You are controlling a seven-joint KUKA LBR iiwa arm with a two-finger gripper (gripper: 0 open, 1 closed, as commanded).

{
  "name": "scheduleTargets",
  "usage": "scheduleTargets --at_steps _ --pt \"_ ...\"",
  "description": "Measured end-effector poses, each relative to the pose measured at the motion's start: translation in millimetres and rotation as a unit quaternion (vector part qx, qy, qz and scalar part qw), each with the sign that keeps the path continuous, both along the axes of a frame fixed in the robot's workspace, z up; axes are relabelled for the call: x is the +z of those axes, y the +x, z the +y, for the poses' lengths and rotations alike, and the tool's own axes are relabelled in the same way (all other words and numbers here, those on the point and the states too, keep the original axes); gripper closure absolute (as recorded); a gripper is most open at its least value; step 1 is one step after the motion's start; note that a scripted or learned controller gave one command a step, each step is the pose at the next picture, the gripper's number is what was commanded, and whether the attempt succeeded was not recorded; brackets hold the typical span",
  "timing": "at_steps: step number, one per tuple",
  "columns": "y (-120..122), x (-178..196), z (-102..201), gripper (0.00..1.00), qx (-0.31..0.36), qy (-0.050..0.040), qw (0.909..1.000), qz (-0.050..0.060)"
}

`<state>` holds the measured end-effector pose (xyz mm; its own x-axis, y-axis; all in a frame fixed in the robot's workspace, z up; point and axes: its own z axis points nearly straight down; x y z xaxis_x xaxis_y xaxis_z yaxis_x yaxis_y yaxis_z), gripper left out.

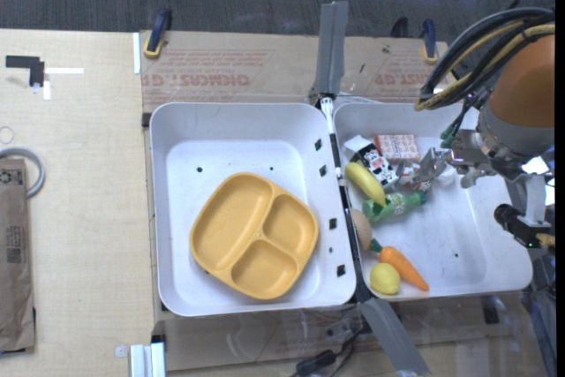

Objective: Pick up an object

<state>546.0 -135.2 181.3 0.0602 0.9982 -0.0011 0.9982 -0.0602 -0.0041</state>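
**Operator:** Where are the objects lying?

**Inspector:** You are looking at a cluster lying in the right bin (494, 278), toward its left wall. A yellow banana (364, 183) is lying at a slant. Just behind it a black-and-white item (375, 162) is resting, and beside that a red-and-white box (395, 146). A green item (395, 205) is sitting just below the banana. Nearer the front, an orange carrot (404, 267) is touching a lemon (384, 279). Every one of them is resting on the bin floor.

**Operator:** And the gripper?

**Inspector:** Your gripper (430, 170) is hanging at the right edge of that cluster, just beside the green item. Whether it is released or clenched, you cannot tell; the metal parts are blurring into the clutter. Nothing is visibly sitting in its grasp. The arm (523, 93) is reaching in from the right, with black cables arching over it.

**Operator:** Anything further out?

**Inspector:** In the left bin (177, 190) a yellow divided plate (254, 234) is lying flat. Both bins are standing side by side, touching, on a sheet of cardboard (238, 71) on the tabletop (79, 154). A brown paper bag (13, 269) is lying at the far left edge.
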Motion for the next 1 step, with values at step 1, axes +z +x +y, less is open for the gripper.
scheduleTargets --at_steps 1 --pt "-27.8 -8.7 -70.8 0.0 0.026 -0.0002 0.9997 -0.001"
